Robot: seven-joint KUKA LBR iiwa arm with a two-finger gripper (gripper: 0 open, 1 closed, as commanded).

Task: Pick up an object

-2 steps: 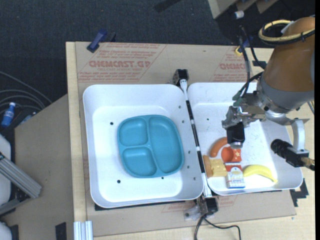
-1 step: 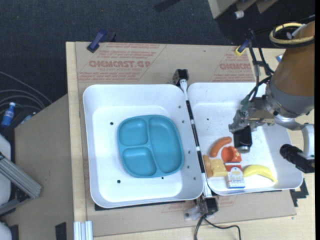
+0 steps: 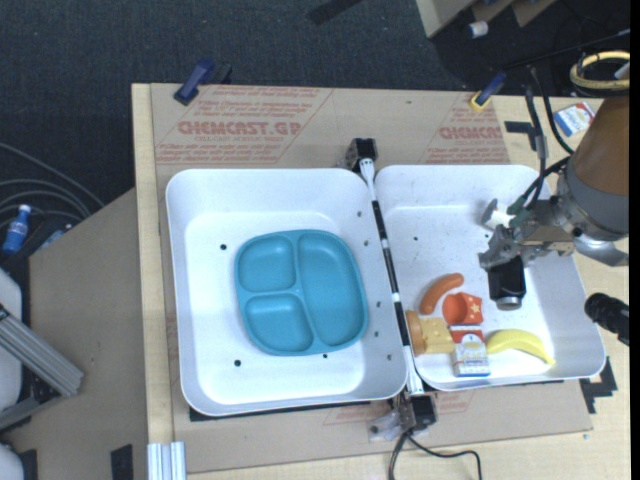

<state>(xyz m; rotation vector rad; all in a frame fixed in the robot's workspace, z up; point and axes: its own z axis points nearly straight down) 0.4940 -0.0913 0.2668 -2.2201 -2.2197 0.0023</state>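
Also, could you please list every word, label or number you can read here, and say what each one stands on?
"CHEMCAST GP": red print on the brown board, behind the left bin.
"CHEMCAST": the same print again, behind the right bin.
Fine print above both: too blurred to read.
Label on the small box in the right bin: too small to read.

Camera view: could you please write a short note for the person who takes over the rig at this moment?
Gripper: over the right bin, just behind the group of objects; open or shut cannot be told.
Things: sausage, red piece, orange block, small box and banana all lie in the right bin's front part. Blue plate lies in the left bin.
Done: nothing is lifted yet.
Left: choose one object, grasp it, lift it.
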